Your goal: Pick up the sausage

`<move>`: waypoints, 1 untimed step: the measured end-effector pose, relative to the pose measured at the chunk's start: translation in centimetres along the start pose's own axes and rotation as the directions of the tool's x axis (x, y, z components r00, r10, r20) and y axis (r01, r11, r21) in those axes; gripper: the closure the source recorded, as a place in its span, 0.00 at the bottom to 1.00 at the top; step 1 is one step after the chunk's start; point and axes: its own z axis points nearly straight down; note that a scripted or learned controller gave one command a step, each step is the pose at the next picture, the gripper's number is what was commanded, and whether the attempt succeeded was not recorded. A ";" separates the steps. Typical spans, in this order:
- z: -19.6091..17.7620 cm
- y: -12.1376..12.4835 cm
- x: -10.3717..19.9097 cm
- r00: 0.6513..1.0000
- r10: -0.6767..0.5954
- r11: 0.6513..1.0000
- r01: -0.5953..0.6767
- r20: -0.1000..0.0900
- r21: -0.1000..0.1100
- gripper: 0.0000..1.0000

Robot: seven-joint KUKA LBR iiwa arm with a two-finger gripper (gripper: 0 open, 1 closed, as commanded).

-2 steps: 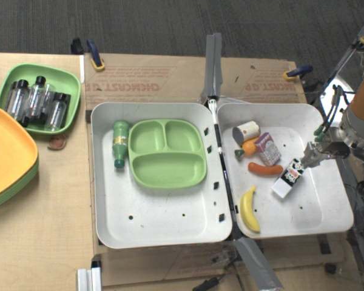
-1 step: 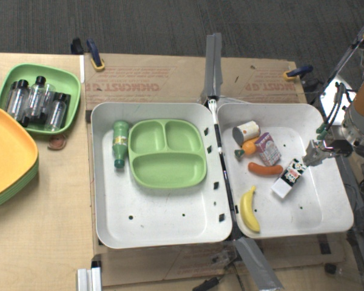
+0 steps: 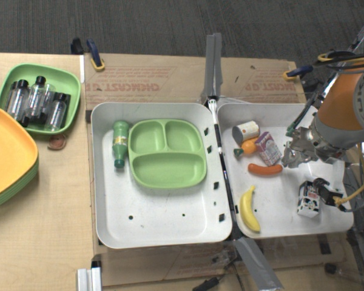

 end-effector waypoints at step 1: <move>1.7 -2.7 -0.9 0.982 -0.190 0.982 0.190 -0.001 0.001 1.00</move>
